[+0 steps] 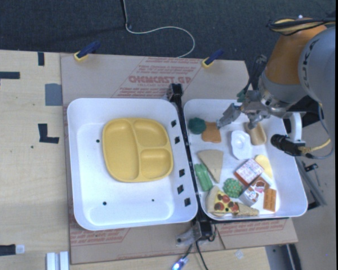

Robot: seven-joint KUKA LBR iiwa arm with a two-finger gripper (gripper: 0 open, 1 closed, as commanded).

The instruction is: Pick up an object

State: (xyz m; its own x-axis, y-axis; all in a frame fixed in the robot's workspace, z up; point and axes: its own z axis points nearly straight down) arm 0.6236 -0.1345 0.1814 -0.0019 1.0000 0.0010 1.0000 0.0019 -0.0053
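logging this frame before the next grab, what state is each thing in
tool: hanging over the right bin's upper part, fingers spread, nothing between them
yellow plate: flat in the left bin, compartments bare
left bin: holds the plate
right bin: crowded with toy food
pizza slice: lying flat at the near edge
broccoli: resting beside the pizza slice
white cup: lying below the tool, untouched

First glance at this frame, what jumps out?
The yellow divided plate lies alone in the left bin. The right bin holds a heap of toy food, with a pizza slice at its near edge. The gripper hangs over that bin's far end, open, with nothing between its fingers.
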